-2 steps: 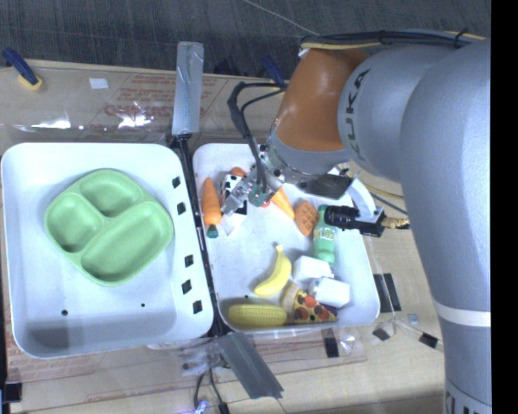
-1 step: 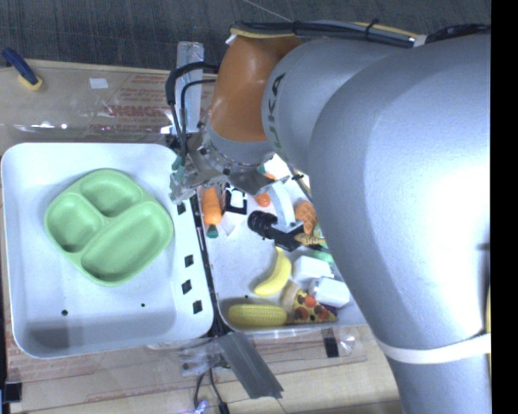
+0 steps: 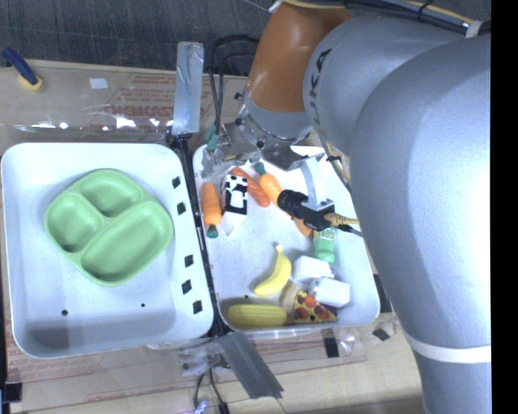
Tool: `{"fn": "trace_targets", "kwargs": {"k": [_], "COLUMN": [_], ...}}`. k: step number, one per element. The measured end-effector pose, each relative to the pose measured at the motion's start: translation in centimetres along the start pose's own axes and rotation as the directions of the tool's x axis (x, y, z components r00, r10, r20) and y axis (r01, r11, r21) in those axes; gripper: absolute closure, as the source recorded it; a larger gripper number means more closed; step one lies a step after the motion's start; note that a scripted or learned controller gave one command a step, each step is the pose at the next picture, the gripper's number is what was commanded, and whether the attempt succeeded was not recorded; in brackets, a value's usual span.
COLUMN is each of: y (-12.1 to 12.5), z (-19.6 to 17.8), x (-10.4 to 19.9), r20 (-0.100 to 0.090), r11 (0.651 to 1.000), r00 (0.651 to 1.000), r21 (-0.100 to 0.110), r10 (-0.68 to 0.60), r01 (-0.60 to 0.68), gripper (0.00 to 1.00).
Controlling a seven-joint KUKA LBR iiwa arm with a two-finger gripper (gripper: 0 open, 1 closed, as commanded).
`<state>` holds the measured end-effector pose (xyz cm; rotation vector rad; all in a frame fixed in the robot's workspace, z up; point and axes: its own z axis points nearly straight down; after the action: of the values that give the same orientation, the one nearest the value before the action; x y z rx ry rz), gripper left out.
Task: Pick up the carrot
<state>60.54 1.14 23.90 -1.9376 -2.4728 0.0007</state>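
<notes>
Reaching steeply down into the right bin (image 3: 356, 250), grey arm (image 3: 397, 145), pincer (image 3: 237, 192) beside carrot (image 3: 211, 205), grip state unclear.

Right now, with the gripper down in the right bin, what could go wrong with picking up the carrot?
1. Two carrots: one lies along the right bin's left wall, another sits under the gripper; the grasp may land between them.
2. The wall may block a finger.
3. The arm hides part of the bin, so contact is hard to judge.
</notes>
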Motion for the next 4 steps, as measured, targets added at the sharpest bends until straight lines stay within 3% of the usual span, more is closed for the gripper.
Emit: {"fn": "trace_targets", "kwargs": {"k": [1, 2, 3, 4], "y": [1.3, -6.7, -10.9, -10.9], "z": [4.3, 4.9, -1.1, -1.9], "x": [11.8, 7.0, 6.4, 6.6], "r20": [-0.001, 0.002, 0.002, 0.006], "r11": [0.974, 0.891, 0.495, 0.504], "r00": [0.974, 0.891, 0.495, 0.504], "r21": [0.008, 0.008, 0.003, 0.008], "r10": [0.226, 0.454, 0.869, 0.864], "r01": [-0.226, -0.454, -0.869, -0.864], "gripper": [1.0, 1.0, 1.0, 1.0]}}
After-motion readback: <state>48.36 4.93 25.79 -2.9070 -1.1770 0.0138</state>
